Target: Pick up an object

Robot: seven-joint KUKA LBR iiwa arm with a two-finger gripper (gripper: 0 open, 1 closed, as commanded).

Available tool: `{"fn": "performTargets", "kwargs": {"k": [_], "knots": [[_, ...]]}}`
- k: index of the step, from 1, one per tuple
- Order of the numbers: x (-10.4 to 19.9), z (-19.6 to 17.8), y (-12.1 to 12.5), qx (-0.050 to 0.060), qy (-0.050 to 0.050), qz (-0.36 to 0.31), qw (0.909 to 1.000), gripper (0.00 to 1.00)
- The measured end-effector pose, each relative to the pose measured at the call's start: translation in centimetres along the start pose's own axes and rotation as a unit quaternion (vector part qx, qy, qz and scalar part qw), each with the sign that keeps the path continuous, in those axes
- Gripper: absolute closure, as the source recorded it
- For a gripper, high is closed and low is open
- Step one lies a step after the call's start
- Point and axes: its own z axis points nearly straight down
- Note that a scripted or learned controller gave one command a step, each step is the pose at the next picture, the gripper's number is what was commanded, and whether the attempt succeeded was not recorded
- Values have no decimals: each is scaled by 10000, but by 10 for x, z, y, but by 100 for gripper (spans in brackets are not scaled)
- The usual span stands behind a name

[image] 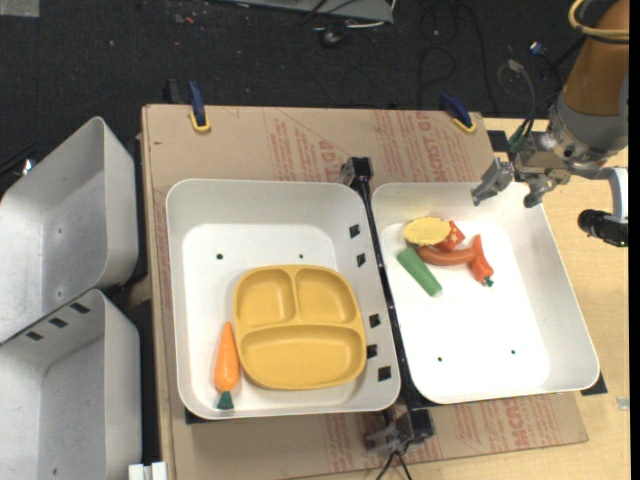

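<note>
gripper [512, 184] hovers above the right bin's [560, 298] far rim, fingers spread, nothing between them. still approaching, i'd say; next, drop onto the sausage [450, 255] cluster.

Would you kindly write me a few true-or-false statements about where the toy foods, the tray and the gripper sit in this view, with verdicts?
1. The yellow divided tray lies in the left bin. True.
2. The orange carrot lies inside one of the tray's compartments. False: it lies on the bin floor, beside the tray's left edge.
3. The green vegetable is in the right bin. True.
4. The gripper holds the sausage. False: its open fingers hang near the right bin's top edge, with nothing between them.
5. The yellow chip sits in the left bin. False: it is in the right bin.
</note>
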Motion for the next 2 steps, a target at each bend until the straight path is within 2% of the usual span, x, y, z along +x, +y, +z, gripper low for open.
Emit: {"fn": "performTargets", "kwargs": {"k": [1,2], "knots": [[1,-10,2,-68,-13,-13,10000,0],[5,33,5,-54,-9,-26,10000,0]]}}
